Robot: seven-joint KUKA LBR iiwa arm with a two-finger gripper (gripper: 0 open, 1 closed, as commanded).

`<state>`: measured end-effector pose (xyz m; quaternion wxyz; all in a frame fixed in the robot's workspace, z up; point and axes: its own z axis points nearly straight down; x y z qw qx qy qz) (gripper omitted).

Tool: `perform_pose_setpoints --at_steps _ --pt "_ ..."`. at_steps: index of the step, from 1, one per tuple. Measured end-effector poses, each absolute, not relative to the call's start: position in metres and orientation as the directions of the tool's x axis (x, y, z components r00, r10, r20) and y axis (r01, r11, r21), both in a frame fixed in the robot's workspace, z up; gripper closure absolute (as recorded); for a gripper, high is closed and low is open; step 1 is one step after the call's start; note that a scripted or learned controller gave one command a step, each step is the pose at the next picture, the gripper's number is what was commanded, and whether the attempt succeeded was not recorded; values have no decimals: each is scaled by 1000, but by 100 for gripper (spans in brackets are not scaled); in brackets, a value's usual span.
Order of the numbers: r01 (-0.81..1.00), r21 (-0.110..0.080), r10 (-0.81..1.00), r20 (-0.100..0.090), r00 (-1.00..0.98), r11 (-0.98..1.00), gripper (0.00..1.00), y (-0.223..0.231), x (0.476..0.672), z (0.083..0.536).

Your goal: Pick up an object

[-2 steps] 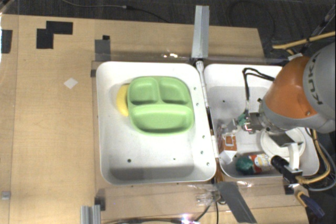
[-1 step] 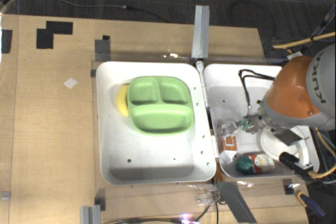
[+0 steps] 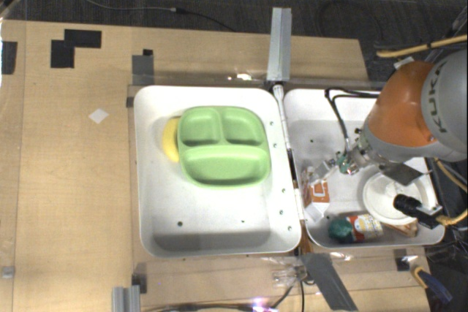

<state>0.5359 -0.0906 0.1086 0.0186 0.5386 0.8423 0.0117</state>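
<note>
"KU" lettering on the grey arm (image 3: 447, 102)

2 white bins side by side on a wooden bench (image 3: 66, 179), left bin (image 3: 212, 230) holding a green divided tray (image 3: 222, 145) over a yellow object (image 3: 170, 139), arm (image 3: 409, 113) over right bin (image 3: 311, 109), bottle (image 3: 356, 228) along its near wall, white round dish (image 3: 380, 197) beside it

The bench (image 3: 73, 179) presents a matt, light wood-look surface. Both bins, left bin (image 3: 212, 226) and right bin (image 3: 307, 113), appear as smooth white plastic with a slight sheen. The green divided tray (image 3: 223, 145) looks like smooth, semi-gloss plastic. The arm's orange band (image 3: 398, 113) is glossy, with a highlight. Left of the wrist, the upright bar (image 3: 278, 47) between the bins appears as brushed grey metal.
</note>
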Motion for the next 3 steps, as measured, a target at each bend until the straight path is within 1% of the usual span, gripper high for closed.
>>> perform_pose_setpoints --at_steps 1,2,3 --pt "813 3 813 -2 -583 583 0 -127 563 153" --pt "847 18 847 -16 -531 531 0 -104 534 116" --pt "844 35 845 -27 -535 535 0 -104 533 110"
